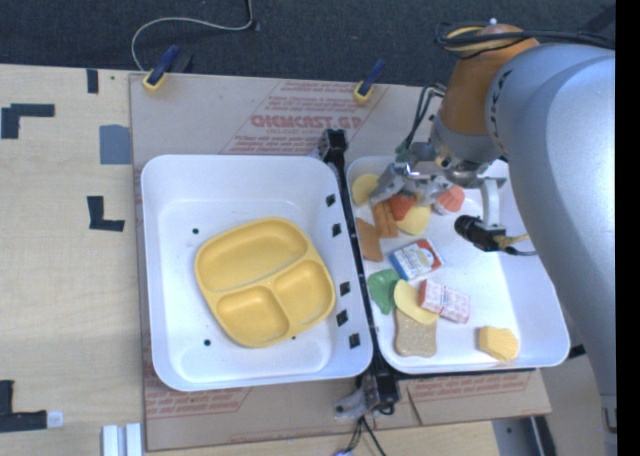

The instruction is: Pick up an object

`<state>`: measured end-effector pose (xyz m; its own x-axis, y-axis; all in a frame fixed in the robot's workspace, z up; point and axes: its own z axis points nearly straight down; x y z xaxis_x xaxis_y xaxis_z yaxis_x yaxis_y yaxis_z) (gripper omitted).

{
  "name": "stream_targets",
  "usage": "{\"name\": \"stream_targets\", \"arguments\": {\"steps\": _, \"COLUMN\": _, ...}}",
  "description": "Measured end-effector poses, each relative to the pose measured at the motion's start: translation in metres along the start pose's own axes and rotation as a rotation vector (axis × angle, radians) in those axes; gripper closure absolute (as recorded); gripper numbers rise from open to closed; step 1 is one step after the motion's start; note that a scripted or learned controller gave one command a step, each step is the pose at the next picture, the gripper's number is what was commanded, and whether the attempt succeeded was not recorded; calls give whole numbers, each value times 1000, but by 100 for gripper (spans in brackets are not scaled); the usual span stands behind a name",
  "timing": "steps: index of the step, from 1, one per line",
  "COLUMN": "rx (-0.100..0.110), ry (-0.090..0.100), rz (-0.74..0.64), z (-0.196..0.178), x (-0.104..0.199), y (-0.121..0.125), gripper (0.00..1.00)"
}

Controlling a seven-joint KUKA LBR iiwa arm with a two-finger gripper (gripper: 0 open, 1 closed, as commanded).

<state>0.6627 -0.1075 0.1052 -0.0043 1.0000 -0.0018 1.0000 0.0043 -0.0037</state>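
The pincer [415, 181] is positioned low over the far end of the right bin [530, 319], directly above a cluster of toy food items, including an orange-red piece [402, 207] and a yellow piece [365, 187]; whether it is wide or narrow cannot be determined. Nearer the camera lie a blue-and-white packet [414, 260], a bread slice [415, 334] and a cheese wedge [498, 342]. The left bin [170, 244] contains a yellow divided plate [264, 281].

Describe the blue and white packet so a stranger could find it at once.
Go to the right-hand shallow white bin. Near its middle lies a small blue and white rectangular packet, above the pink and white wrapper. It is the only blue item there.
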Motion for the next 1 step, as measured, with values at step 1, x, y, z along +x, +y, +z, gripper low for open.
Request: {"name": "stream_targets", "arguments": {"steps": 1, "rx": -11, "ry": -3, "rz": 3, "z": 18, "x": 10, "y": -16, "gripper": 0}}
